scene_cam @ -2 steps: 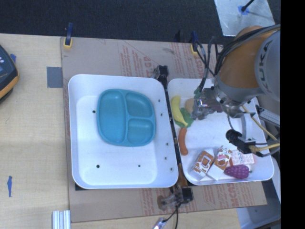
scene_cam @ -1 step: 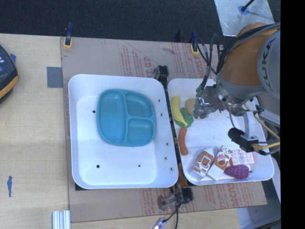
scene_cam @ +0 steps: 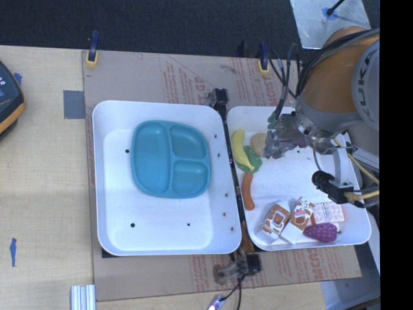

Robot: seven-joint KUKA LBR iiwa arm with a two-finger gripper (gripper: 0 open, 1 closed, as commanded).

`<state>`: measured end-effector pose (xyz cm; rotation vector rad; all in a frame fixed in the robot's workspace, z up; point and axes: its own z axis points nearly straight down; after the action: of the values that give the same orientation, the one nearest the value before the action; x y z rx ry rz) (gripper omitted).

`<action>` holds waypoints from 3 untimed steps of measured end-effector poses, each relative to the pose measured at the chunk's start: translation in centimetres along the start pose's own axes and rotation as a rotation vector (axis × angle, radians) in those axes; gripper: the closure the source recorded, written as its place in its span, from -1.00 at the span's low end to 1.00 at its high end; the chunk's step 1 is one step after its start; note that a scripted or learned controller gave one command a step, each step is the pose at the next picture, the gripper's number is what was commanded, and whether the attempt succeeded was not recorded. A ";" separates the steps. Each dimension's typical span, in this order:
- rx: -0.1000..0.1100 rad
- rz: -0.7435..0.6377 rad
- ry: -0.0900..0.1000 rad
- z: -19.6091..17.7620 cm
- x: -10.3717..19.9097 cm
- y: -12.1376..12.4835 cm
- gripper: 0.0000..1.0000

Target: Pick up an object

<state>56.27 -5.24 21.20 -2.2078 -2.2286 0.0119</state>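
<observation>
Two white bins are seen side by side on a cardboard sheet [scene_cam: 193, 76] laid over the tabletop [scene_cam: 39, 192]. In the left bin [scene_cam: 110, 231] a blue divided plate [scene_cam: 171, 158] is placed, well apart from everything else. The arm [scene_cam: 339, 76] is cut off at the right edge, and its hand [scene_cam: 279, 144] is lowered over the upper part of the right bin [scene_cam: 287, 179]. Whether the hand is open or closed cannot be told; it is dark and blurred, and nothing can be made out in it. Just left of it a banana [scene_cam: 239, 148] is laid against a green item [scene_cam: 252, 161], with a pale round thing [scene_cam: 259, 142] partly hidden by the hand. An orange carrot [scene_cam: 248, 192] lies below. Small cartons [scene_cam: 276, 221] and purple grapes [scene_cam: 320, 232] are gathered at the bin's lower right.
</observation>
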 end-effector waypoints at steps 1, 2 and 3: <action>0.001 -0.001 0.000 -1.0 -0.1 0.0 1.00; 0.002 -0.002 -0.001 -2.0 -0.2 0.0 1.00; -0.003 0.006 0.000 2.1 -0.5 0.6 1.00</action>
<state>56.85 -5.76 19.11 -2.2156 -2.2237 0.0078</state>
